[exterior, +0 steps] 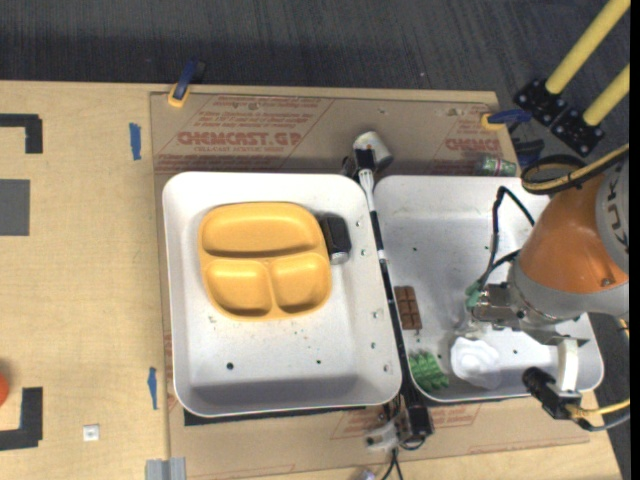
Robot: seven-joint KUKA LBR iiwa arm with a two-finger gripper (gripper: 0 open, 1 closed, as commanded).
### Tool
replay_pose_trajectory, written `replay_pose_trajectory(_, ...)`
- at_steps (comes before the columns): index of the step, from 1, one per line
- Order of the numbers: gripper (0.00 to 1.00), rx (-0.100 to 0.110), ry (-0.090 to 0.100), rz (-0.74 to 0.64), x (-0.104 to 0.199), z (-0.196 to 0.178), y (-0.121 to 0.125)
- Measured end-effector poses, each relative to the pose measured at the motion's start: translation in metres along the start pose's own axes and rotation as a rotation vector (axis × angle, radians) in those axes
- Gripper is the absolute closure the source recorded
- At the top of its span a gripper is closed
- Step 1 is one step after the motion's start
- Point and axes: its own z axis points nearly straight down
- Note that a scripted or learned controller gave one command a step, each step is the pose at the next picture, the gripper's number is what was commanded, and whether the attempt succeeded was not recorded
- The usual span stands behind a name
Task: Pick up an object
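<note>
Gripper (490, 313) low in right bin (440, 218), above white object (478, 361); finger state indiscernible. Centre over object before closing.

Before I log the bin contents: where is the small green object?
The green object lies in the right bin, at its near-left corner, just left of the white object and below the brown block.

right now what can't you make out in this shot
- Jaws: covered by the arm's wrist in the camera view, so open or shut is unknowable.
- White object in the right bin: partly under the wrist, shape unclear.
- Dark object: half behind the yellow tray.
- Green item: too small to identify.
</note>
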Motion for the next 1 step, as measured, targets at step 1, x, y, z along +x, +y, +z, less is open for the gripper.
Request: replay_pose_trajectory(1,0.0,0.0,0.0,0.0,0.0,0.0001,-0.0001)
